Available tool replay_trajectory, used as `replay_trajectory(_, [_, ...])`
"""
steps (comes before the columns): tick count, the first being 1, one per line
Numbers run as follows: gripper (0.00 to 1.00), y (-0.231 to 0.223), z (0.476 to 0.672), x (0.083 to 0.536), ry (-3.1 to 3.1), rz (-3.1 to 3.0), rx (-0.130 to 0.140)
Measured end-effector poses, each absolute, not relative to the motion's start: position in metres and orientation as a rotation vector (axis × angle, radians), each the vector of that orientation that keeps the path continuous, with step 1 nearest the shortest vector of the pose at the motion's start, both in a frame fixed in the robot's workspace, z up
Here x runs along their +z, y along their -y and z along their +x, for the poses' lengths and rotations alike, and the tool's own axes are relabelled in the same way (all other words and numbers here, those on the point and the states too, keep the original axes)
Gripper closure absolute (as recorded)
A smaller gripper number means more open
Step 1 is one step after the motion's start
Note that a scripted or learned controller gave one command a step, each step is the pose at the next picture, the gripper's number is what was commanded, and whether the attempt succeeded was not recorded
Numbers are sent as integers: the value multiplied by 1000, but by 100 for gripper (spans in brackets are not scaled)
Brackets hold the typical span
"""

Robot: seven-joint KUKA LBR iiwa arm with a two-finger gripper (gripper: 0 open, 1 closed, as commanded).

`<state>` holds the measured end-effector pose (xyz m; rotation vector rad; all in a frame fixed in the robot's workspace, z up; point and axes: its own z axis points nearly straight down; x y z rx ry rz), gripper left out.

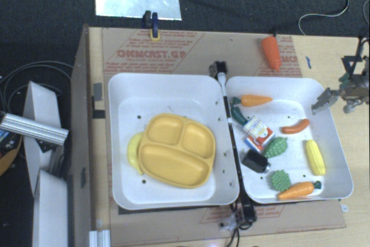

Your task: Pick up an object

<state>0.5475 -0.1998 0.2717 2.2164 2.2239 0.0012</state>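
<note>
Table [173,46] with two white bins. Gripper [324,100] at right bin's [341,147] far edge, open or closed not discernible. Nearest: sausage [295,126], probably light, smooth plastic; best pinched across its middle.

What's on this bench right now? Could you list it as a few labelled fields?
left bin: yellow divided tray
right bin: two carrots, corn cob, red sausage, two green leafy toys, small box, black block
outside the bins: orange carrot on the bench
gripper: over the right bin's far right corner, holding nothing visible
</note>
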Motion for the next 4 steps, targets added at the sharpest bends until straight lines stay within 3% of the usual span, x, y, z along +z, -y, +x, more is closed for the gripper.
replay_trajectory(1, [0,163,537,98,-2225,2221,-1])
replay_trajectory(2, [0,106,549,142,-2225,2216,3])
replay_trajectory(3, [0,91,558,89,-2226,2216,2])
replay_trajectory(4, [100,92,559,100,-2226,2215,3])
